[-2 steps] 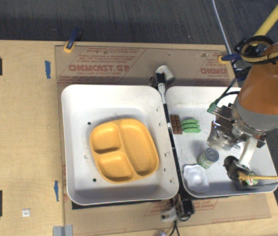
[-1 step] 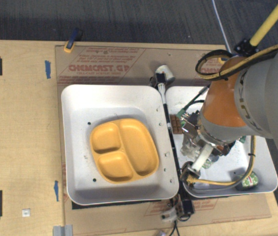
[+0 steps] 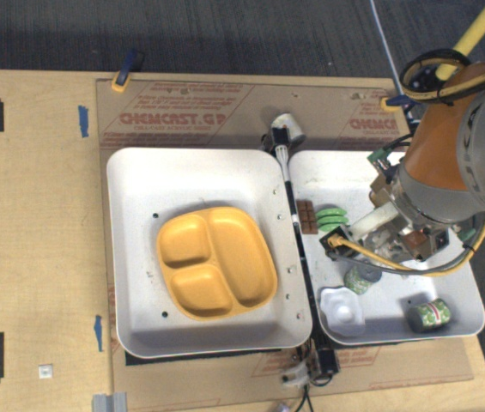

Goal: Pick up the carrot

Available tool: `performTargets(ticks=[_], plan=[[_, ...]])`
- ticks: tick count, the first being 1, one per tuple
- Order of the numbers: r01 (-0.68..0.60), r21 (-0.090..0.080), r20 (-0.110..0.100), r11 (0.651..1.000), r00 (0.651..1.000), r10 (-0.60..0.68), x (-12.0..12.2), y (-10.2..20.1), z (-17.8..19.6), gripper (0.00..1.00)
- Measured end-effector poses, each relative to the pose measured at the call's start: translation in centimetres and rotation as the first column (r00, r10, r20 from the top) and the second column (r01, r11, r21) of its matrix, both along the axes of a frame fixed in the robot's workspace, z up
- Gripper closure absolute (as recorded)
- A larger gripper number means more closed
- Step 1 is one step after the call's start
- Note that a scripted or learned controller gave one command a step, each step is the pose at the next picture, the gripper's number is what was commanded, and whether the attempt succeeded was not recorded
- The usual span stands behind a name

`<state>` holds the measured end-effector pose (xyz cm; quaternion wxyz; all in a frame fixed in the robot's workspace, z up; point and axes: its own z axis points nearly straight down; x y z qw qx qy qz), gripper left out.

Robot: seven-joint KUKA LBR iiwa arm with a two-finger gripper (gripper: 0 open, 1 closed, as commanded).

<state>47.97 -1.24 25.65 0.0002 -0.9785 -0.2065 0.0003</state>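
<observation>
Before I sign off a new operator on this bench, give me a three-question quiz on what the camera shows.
1. True or false: the yellow divided tray lies in the left bin.
2. The arm hangs over which bin: A) left, B) right?
3. Fill in: the green can lies near the right bin's ____ corner in the view.

Key: 1 true. 2 B. 3 lower right.
</observation>
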Motion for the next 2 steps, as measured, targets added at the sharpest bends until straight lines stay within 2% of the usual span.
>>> performTargets(ticks=[1, 2], plan=[[0.000, 0.001, -0.001, 1.000, 1.000, 0.000, 0.0, 0.0, 0.0, 0.00], [-0.200, 0.003, -0.003, 0.980, 0.980, 0.200, 2.7, -0.6, -5.3, 0.00]])
